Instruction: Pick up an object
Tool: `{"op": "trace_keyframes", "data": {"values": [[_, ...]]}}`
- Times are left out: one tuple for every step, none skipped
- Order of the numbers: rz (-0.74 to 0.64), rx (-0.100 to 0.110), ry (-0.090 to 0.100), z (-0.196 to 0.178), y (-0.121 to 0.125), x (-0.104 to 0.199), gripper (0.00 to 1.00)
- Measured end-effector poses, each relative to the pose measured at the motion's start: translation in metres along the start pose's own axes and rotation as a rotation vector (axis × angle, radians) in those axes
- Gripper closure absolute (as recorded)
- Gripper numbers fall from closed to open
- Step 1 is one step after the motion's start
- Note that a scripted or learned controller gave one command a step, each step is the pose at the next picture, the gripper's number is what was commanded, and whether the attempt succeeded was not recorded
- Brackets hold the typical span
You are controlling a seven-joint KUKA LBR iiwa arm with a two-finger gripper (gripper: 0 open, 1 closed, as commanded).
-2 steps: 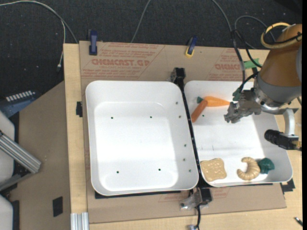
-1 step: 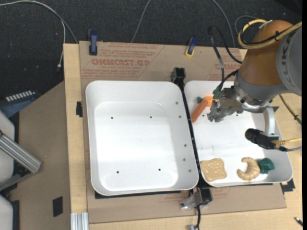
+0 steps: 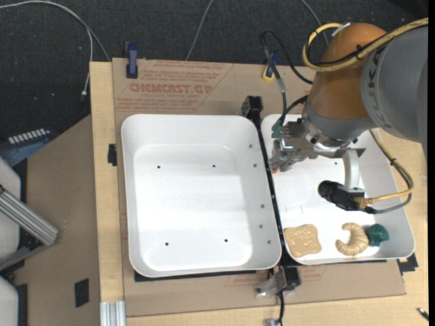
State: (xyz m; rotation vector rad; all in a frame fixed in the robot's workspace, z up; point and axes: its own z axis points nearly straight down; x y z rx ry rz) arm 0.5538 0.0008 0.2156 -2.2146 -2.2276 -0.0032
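Three small objects lie along the front of the right bin (image 3: 391,182): a tan toast-shaped slice (image 3: 302,240), a curved croissant (image 3: 352,239) and a small green piece (image 3: 376,234) touching the croissant's right end. My gripper (image 3: 281,153) hangs over the back left part of this bin, close to the wall shared with the left bin. It is well behind the toast slice and nothing shows in its grasp. The orange band and grey arm cover the bin's back right part.
The left bin (image 3: 197,192) is a wide white tray next to the right one. A black fitting with a yellow cable (image 3: 338,193) hangs off the arm above the middle of the right bin. Cables trail behind the bench.
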Motion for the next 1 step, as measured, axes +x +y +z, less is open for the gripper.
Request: {"op": "trace_keyframes", "data": {"values": [[0.001, 0.001, 0.000, 0.0039, -0.0027, 0.0525, 1.00]]}}
